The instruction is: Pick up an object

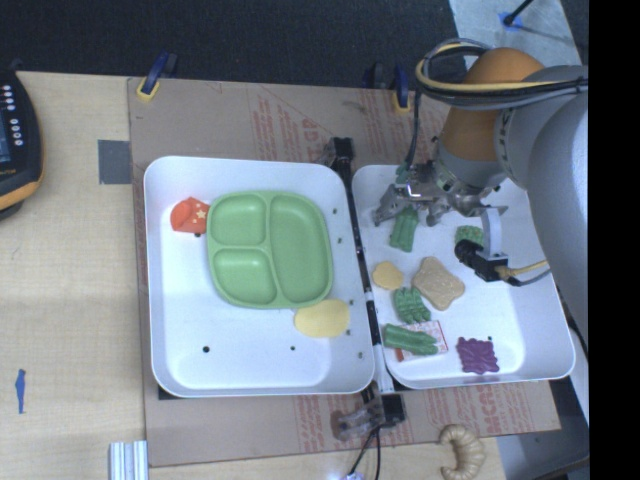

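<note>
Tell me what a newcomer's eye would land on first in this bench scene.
The green divided plate dominates the left bin, with a red piece at its upper left and a pale yellow piece at its lower right. Next comes the grey arm with its orange band, whose gripper sits at the top of the right bin over a green toy. Below it lie a tan bread slice and a purple piece.

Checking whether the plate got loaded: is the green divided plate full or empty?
Empty. All three compartments of the green plate show bare green. The yellow piece lies outside its rim, the red piece beside its left edge.
</note>
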You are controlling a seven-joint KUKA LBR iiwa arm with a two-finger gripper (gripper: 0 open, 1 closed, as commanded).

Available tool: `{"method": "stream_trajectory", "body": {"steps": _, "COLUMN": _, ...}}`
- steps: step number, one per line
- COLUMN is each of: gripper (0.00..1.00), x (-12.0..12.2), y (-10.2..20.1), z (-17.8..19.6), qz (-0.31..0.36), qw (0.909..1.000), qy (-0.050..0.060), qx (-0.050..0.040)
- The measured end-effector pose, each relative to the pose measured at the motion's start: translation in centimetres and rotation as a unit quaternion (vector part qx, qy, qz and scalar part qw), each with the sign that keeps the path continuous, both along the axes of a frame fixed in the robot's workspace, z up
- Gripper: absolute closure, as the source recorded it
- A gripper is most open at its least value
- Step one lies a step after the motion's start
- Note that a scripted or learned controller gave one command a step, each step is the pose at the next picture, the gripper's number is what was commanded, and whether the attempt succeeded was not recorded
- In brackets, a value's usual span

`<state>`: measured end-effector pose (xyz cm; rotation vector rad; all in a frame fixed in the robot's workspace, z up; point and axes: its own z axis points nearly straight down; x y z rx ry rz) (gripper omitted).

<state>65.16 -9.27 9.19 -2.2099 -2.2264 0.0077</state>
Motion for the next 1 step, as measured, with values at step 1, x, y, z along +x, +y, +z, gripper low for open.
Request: {"method": "stream_trajectory", "body": {"steps": 1, "gripper": 0.0, "x": 0.51, "y": -1.28, "z": 0.05, "qz": -0.002, "qw": 1.0, "qy": -0.003, "qx": -0.0003}}
